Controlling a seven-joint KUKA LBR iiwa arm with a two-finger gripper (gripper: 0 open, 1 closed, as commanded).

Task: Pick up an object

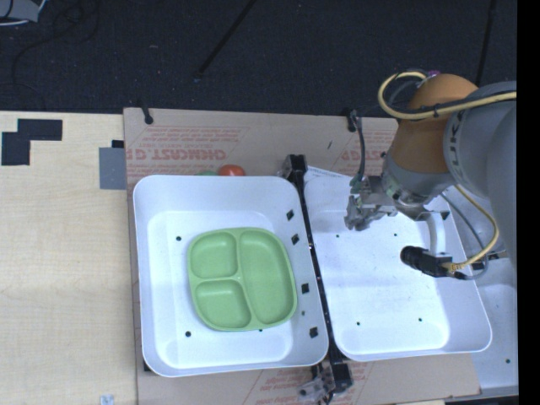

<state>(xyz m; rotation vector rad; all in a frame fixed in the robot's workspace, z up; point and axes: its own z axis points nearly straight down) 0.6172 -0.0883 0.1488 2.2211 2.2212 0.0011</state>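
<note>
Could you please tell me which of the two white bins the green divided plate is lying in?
The left bin: the green plate lies on its floor. The right bin has the tool over it instead.

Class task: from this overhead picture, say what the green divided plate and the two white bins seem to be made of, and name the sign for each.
Green divided plate: probably moulded plastic; even pale green colour, rounded compartment ridges, soft sheen.
White bins: likely thin formed plastic; smooth white walls, rounded corners, faint gloss.
</note>
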